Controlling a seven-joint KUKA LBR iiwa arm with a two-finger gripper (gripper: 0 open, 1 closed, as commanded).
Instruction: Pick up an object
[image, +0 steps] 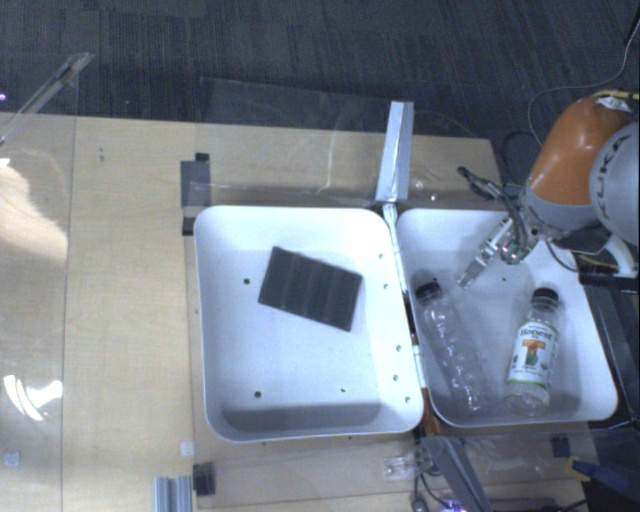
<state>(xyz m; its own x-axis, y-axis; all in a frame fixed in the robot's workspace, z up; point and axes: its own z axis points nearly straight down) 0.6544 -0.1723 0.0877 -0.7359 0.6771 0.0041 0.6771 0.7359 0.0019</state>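
The right bin (600, 400) holds two clear plastic bottles with black caps. One bottle (452, 350) has no label and lies along the bin's left wall, cap toward the back. The other bottle (530, 358) carries a white and orange label and lies near the right side. A dark grey flat pad (310, 288) lies in the left bin (230, 400). My gripper (478, 268) hangs over the back of the right bin, angled down and left, a little above and to the right of the unlabelled bottle's cap. Nothing is seen in it.
A metal divider post (397, 150) stands at the back between the bins. Cables (575, 105) run behind the arm at the right. The wooden bench (100, 330) stretches out to the left of the bins.
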